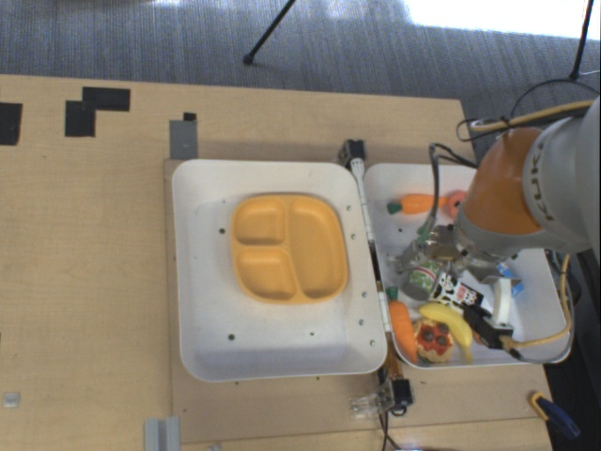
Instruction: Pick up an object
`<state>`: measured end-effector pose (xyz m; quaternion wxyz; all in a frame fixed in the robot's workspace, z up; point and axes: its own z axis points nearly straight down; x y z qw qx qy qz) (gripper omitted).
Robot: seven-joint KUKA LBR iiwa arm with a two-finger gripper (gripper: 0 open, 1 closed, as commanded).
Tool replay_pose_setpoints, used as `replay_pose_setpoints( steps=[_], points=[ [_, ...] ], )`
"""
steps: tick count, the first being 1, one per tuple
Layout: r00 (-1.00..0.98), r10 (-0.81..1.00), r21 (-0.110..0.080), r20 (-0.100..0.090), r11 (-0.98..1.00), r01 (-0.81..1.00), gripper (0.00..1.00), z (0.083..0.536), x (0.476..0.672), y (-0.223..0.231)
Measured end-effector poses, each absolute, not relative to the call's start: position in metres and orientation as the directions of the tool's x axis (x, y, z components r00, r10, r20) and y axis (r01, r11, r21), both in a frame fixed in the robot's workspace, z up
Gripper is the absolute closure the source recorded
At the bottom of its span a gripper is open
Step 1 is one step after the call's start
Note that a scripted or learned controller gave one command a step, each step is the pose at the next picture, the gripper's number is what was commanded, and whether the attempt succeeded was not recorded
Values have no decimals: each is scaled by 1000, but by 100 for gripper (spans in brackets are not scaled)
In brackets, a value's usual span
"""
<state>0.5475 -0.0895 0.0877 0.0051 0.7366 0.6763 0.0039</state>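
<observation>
My gripper hangs low in the right bin, under the arm's orange band. It sits right over a green can in a crowd of toys. Just below it lie a black-and-white box, a yellow banana, a small orange carrot and a red and yellow toy. The arm hides much of the bin's middle. Nothing can be seen held.
A carrot with a green top and a pink item lie at the right bin's far end. A white and blue item lies near its right wall. The left bin holds a yellow divided plate.
</observation>
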Motion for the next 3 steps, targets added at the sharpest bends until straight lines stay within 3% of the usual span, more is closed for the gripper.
replay_pose_setpoints(
  steps=[1,2,3],
  points=[
    [84,996,21,-2,-84,996,100,100,550,-90],
    [55,999,4,0,-55,999,100,193,518,-67],
    [55,998,3,0,-55,998,0,192,518,-68]
  ],
)
